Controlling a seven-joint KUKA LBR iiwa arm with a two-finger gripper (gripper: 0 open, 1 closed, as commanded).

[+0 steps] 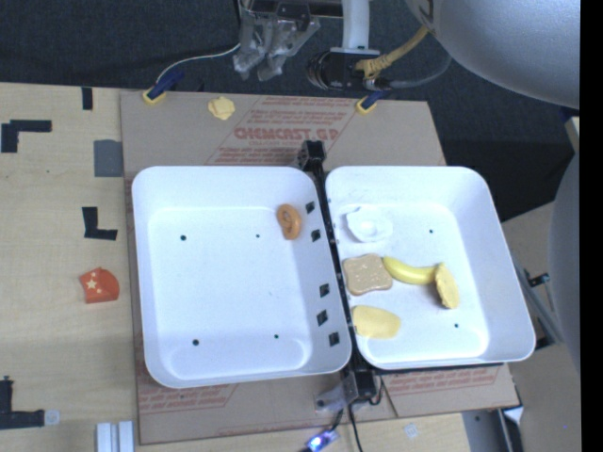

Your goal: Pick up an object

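Note:
My gripper (268,53) hangs beyond the far edge of the cardboard sheet, well clear of both bins, and I see nothing in it. The left bin (170,252) holds one small orange ring-shaped piece (289,220) near its right wall. In the right bin (471,215) lie a white crumpled piece (367,222), a tan toast slice (366,274), a yellow banana (410,271), a yellow wedge (447,287) and a pale yellow lump (375,322).
A small yellow piece (221,108) lies on the cardboard (283,130) behind the left bin. A red piece (99,285) sits on the bench to the left of the bins. Cables and yellow clamps (369,97) run along the cardboard's far edge.

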